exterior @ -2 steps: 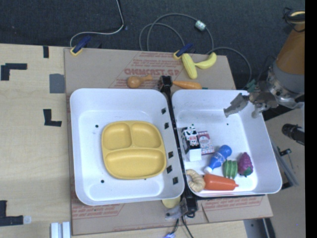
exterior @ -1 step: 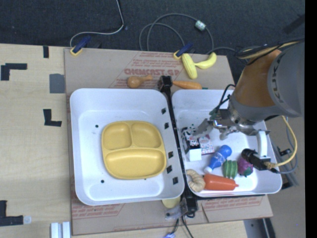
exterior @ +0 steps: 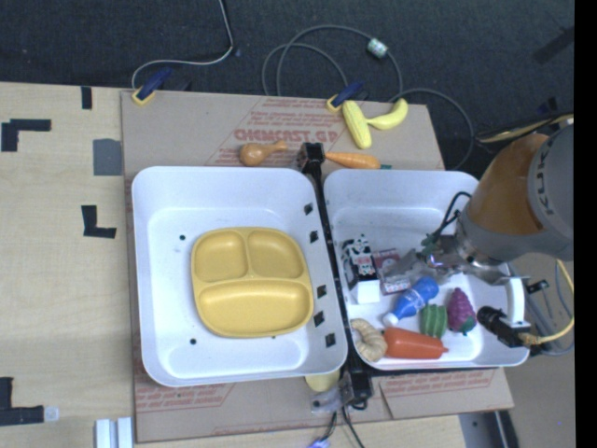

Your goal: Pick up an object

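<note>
Since the gripper (exterior: 420, 267) is lowered into the right bin (exterior: 392, 187) from the right side, the nearest candidate is the blue toy bottle (exterior: 411, 301), which is found just below and slightly left of it. Its long axis is laid diagonally, from lower left to upper right (the upper end points toward the wrist). A green pepper (exterior: 433, 321), a purple grape bunch (exterior: 459, 309) and an orange carrot (exterior: 413, 343) are crowded beside it. Whether the gripper is spread or closed cannot be told.
</note>
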Robot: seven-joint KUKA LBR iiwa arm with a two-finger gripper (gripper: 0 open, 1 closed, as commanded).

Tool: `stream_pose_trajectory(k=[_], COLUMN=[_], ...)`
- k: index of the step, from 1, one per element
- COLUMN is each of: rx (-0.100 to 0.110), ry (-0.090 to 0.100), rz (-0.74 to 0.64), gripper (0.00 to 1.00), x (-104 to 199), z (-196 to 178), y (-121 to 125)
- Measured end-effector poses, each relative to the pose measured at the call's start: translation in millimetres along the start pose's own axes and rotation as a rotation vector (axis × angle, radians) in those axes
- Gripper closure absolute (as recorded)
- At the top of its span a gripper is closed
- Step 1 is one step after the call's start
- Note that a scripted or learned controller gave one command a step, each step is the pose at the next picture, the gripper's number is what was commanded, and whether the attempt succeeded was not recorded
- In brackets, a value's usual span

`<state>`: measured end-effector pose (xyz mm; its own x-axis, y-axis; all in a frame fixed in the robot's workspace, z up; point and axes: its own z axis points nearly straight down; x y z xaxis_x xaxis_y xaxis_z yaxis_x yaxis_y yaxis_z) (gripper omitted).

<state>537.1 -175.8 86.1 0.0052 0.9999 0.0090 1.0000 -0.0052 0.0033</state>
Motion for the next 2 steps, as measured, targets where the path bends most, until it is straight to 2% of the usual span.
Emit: stream_pose_trajectory(k=[1, 2], rx=[-0.021, -0.012], ry=[-0.022, -0.017], rz=[-0.001, -0.006], gripper=[0.00, 0.00], x=[46.6, -1.9], z=[-5.2, -100.1], y=[-28.4, 48.5])
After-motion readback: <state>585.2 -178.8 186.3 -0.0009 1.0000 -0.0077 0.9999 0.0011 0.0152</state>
